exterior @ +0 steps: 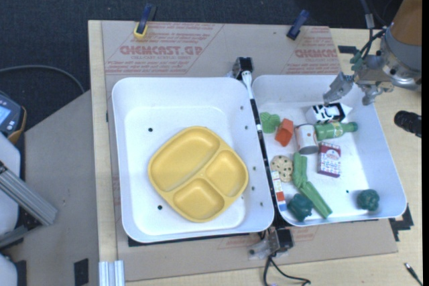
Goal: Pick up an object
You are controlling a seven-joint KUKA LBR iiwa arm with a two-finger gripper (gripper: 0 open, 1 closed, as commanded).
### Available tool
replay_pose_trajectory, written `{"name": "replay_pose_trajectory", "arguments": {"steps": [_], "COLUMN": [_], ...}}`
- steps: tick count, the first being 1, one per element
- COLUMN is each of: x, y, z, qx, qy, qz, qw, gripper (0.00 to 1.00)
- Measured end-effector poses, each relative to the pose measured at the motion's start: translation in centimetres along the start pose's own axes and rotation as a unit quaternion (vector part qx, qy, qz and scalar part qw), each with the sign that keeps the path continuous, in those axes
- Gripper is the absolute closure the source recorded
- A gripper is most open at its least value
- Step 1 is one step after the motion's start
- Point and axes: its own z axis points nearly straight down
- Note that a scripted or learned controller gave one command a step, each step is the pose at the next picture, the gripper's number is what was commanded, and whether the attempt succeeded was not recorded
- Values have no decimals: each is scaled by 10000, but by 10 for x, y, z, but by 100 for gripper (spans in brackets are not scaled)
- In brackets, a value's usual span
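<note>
My gripper (352,89) hangs over the far right part of the right bin (385,144), open, with nothing between its fingers. Just below its left finger (337,88) lies a small black-and-white object (328,112). A green bottle (336,130) lies beside that, with a silver can (305,137) to its left. A red box (329,161) lies in the middle of the bin. Further left are an orange piece (285,132), a round green piece (269,122) and a cookie (281,167). Broccoli (367,198) sits near the front right corner.
The left bin (134,144) holds a yellow divided plate (198,173). Long green vegetables (314,199) and a dark green lump (299,207) crowd the right bin's front left. Clamps (142,22) (297,25) hold the board at the back.
</note>
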Motion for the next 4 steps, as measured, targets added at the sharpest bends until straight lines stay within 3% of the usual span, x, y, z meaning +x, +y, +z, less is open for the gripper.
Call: {"name": "replay_pose_trajectory", "arguments": {"steps": [1,3,4], "x": [0,10,11], "y": [2,10,10], "z": [-4,113,149], "qx": [-44,-14,-36], "qy": [-7,-1,-5], "qz": [-7,-10,-12], "qw": [10000,10000,10000], "gripper": [0,0,0]}}
